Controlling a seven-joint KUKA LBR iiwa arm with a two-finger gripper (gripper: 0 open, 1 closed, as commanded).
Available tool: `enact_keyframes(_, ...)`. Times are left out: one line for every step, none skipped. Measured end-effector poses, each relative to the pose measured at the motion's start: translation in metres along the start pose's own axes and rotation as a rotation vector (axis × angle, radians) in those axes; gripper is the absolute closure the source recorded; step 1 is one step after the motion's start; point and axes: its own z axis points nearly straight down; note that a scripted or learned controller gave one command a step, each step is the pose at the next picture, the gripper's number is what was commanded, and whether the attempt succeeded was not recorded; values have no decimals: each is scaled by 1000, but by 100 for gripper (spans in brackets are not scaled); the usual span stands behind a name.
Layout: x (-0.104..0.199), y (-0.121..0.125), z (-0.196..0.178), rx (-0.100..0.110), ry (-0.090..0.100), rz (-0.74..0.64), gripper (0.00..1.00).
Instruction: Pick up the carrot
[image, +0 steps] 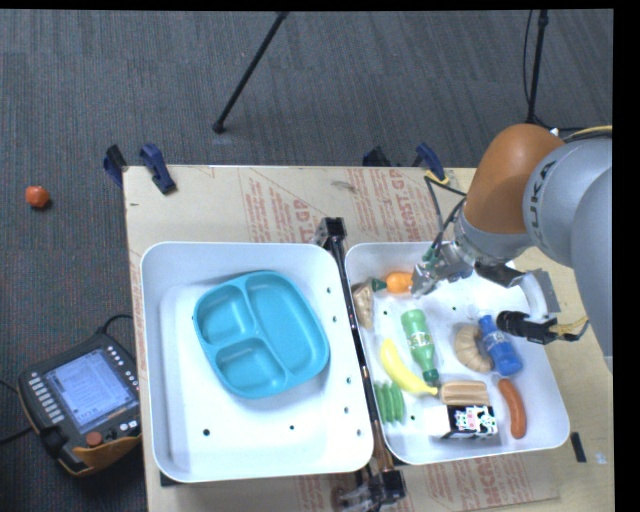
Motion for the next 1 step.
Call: enact_keyframes(0, 0, 0, 1, 1, 1, 0)
